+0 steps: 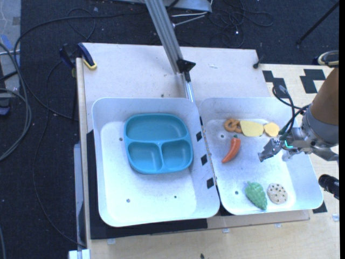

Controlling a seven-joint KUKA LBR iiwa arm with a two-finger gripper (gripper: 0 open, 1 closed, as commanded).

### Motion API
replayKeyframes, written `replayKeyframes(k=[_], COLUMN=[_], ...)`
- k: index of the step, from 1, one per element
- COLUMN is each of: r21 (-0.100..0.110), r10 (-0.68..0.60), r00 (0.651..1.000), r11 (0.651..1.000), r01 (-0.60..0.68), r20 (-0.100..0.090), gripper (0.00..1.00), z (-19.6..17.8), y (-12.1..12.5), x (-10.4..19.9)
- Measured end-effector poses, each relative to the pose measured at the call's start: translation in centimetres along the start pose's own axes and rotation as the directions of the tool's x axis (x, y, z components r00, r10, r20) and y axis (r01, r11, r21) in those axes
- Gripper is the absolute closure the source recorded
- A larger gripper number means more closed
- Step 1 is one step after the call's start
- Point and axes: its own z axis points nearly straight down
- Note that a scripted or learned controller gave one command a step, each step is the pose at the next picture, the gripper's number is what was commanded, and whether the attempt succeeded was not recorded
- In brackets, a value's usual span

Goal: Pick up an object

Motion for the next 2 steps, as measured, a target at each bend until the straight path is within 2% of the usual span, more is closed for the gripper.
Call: replayKeyframes(k=[1, 2], r21=[-0.002, 0.001], r10=[0.000, 0.003], r00=[1.000, 1.000], r11=[1.000, 1.000], r01=[0.000, -0.003], r20=[0.000, 0.000], gripper=[0.00, 0.00], z=[-0.1, 5.1], y=[0.1, 0.0], x=[0.0, -1.0])
